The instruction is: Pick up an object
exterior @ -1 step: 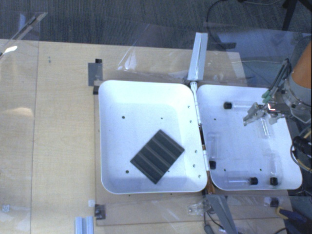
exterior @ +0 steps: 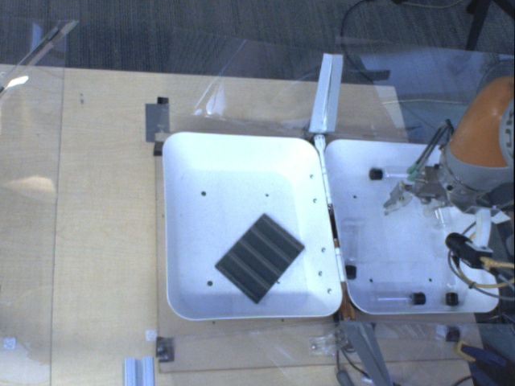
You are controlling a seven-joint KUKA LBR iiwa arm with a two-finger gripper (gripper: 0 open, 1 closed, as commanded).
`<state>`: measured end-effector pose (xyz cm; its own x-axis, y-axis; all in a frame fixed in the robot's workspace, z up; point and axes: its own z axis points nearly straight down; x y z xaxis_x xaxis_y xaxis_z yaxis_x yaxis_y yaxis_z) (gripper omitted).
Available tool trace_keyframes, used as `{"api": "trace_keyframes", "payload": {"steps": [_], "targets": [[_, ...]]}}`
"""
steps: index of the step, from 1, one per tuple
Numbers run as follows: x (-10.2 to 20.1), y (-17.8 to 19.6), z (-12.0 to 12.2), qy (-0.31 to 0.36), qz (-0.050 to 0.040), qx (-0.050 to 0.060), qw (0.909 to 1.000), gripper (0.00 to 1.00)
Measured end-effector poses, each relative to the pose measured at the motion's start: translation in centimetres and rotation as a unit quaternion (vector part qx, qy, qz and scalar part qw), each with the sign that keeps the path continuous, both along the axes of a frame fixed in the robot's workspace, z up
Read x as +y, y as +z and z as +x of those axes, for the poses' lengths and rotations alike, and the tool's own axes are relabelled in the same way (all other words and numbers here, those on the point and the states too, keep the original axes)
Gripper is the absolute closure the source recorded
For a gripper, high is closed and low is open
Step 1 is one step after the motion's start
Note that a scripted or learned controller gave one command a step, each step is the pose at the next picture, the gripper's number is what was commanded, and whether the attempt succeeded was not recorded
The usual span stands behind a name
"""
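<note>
A dark grey ribbed flat block [exterior: 260,257] lies at a diagonal in the left bin [exterior: 185,215], towards its front. My gripper [exterior: 400,195] hangs over the right bin [exterior: 378,248], near its back right part, and points left. It is far from the block, with the wall between the bins lying between them. Nothing shows in the gripper.
Small black-capped clear pieces lie in the right bin at the back [exterior: 376,174] and along the front edge [exterior: 418,299]. A metal bar [exterior: 327,99] stands behind the join of the bins. Cables [exterior: 471,256] hang by the arm at the right.
</note>
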<state>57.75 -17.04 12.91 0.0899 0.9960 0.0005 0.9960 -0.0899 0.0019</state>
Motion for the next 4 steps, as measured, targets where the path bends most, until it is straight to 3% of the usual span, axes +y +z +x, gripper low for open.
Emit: {"api": "trace_keyframes", "payload": {"steps": [1, 2, 3, 4], "targets": [[0.5, -3.9, 2.0, 0.093, -0.0015, -0.005, 0.9956, 0.00], [0.5, -2.5, 2.4, 0.094, -0.0031, -0.010, 0.9955, 1.00], [0.5, -2.6, 2.4, 0.094, -0.0030, -0.010, 0.9955, 0.00], [5.8, -4.1, 7.9, 0.066, 0.0001, 0.013, 0.9977, 0.00]]}}
